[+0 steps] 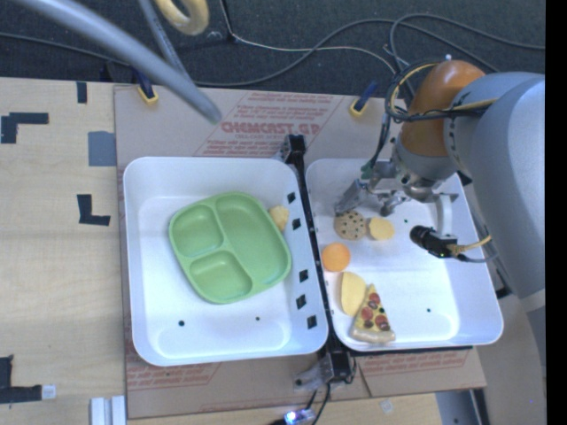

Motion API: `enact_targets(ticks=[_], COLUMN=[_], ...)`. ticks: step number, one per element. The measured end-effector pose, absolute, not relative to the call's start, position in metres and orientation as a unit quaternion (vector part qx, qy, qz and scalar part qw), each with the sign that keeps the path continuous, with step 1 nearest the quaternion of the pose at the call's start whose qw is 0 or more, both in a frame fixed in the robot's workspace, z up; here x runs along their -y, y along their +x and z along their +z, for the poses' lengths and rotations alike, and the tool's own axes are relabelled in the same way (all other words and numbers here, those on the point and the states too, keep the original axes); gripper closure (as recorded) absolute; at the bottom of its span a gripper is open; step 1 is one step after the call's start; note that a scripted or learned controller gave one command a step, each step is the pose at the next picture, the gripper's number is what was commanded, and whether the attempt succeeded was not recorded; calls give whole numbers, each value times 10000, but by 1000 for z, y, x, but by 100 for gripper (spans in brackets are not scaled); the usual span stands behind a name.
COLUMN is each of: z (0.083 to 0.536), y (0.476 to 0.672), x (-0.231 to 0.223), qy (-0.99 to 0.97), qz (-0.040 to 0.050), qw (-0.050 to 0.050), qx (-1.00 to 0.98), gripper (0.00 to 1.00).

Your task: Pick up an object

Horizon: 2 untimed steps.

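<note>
Reaching in from the right of the camera view, the grey arm [509, 158] with its orange band [438, 96] hangs over the back part of the right bin [443, 312], and its gripper [372, 204] sits low there, just above and beside a chocolate-chip cookie [349, 226]. Two dark fingers [352, 198] splay outward from the wrist, one toward the cookie and one toward a small pale yellow round piece [381, 229], so the fingers look spread apart with nothing visibly caught between them, though the slanted view leaves their tips hard to read. The cookie and the yellow round lie side by side, almost touching, near the middle of the right bin's back half. Just in front of them, close to the divider between the bins, rests an orange ball [336, 257], and nearer the front edge lie a yellow wedge [353, 291] and a pizza slice [373, 317], the two touching along one side. A black cable connector [431, 240] hangs from the arm over the bin's right portion. In the left bin [151, 326] a green compartment tray [230, 246] lies flat and turned at an angle, and a small yellow piece [280, 217] sits against its right edge by the divider. Both bins rest on a cardboard sheet [257, 118] on the bench
</note>
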State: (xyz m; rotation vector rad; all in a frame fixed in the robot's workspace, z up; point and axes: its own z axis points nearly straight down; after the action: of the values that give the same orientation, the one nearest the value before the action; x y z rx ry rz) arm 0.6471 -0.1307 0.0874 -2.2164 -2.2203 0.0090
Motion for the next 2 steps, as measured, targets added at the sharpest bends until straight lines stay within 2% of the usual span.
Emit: enact_targets(ticks=[1, 2], z=[101, 146], y=[649, 653], x=[130, 124], qy=[-7059, -7065], qz=[10, -13], qw=[2, -12], qx=[7083, 7077], gripper=[100, 100])
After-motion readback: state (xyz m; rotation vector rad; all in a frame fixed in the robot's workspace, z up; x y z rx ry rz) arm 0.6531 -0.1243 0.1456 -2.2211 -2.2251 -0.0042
